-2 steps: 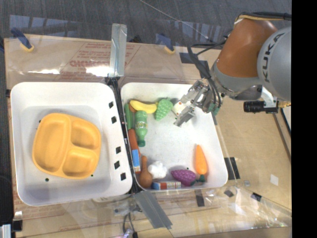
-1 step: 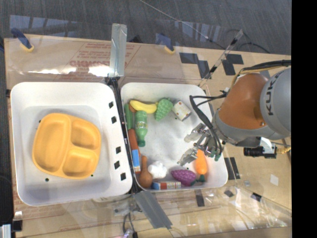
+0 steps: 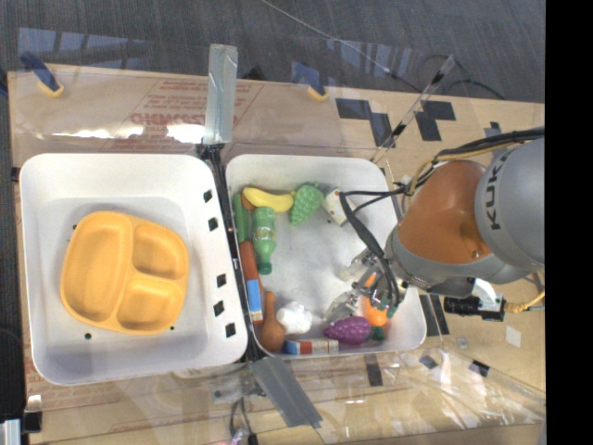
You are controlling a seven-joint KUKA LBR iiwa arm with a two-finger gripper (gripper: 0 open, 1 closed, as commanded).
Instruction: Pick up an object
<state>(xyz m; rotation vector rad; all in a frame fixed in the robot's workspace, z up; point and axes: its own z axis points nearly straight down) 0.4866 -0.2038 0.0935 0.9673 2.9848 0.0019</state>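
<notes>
Robotics lab: taped bench (image 3: 120, 119), two white bins (image 3: 37, 276), loose cables (image 3: 463, 146).

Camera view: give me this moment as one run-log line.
end effector low in right bin | beside orange toy and purple grapes | grasp unconfirmed | yellow tray in left bin

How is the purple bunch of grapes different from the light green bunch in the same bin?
The purple grapes lie by the near wall of the right bin, beside the gripper; the green grapes lie at the far side, next to a yellow banana. The purple bunch lies sideways, the green one more up and down the view. Both are knobbly toy fruit clusters.
</notes>
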